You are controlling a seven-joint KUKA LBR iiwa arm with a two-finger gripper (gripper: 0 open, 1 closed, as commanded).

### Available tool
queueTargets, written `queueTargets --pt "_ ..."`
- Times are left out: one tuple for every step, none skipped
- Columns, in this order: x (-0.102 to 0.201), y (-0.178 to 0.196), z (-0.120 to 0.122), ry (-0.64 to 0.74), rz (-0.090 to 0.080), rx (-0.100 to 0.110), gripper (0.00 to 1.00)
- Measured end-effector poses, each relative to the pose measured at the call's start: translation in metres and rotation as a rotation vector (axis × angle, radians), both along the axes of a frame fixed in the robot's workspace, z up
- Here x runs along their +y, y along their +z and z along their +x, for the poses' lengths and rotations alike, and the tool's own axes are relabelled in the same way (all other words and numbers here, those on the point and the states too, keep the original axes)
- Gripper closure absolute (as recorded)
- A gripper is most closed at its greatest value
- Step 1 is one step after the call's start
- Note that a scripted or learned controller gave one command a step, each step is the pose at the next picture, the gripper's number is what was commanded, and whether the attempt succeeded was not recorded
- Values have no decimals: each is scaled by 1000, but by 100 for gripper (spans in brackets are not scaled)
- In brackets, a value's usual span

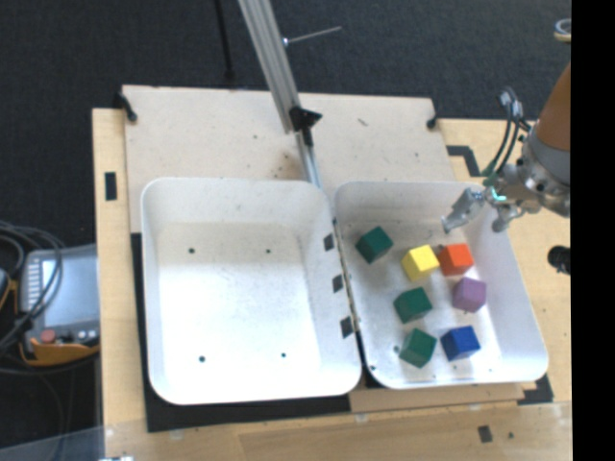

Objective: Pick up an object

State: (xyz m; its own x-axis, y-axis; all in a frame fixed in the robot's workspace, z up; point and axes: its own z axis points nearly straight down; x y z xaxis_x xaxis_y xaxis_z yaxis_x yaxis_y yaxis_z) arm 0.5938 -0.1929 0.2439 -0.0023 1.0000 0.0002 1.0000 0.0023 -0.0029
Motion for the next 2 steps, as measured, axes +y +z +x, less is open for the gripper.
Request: queueTargets --pt "0 3 1 1 -2 -4 0" --pt "-9 -56 2 -3 -2 1 0"
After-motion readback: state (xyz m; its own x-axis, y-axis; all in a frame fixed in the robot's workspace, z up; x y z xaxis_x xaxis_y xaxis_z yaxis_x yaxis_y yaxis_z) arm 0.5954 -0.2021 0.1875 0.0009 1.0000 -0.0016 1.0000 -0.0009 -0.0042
